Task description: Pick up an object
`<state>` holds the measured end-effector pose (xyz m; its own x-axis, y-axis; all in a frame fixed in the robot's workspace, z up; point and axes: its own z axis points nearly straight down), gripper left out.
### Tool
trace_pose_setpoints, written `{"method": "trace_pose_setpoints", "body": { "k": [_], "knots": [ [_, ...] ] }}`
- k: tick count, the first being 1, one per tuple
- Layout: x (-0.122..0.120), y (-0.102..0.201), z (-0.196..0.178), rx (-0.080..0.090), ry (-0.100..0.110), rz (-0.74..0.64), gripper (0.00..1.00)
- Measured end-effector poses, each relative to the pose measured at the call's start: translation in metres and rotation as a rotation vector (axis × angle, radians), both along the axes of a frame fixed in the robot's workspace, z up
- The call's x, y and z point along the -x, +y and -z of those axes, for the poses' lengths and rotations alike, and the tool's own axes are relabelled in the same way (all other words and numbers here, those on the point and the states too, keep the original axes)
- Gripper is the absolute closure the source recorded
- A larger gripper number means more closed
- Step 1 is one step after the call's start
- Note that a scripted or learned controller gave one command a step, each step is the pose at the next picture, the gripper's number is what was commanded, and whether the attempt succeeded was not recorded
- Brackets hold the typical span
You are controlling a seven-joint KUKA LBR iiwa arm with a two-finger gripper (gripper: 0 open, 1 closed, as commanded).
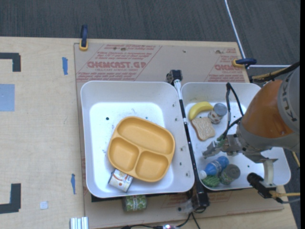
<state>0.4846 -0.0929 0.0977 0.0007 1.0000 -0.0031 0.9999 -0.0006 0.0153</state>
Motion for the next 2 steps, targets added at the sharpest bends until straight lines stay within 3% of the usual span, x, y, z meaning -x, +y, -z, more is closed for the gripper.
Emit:
{"method": "trace_pose_setpoints", "body": {
  "k": [1, 2],
  "knots": [
    [0.004, 0.001, 0.011, -0.003, 0.011, -0.001, 0.0],
    [0.001, 0.001, 0.0, -0.001, 0.004, -0.001, 1.0]
  ]
}}
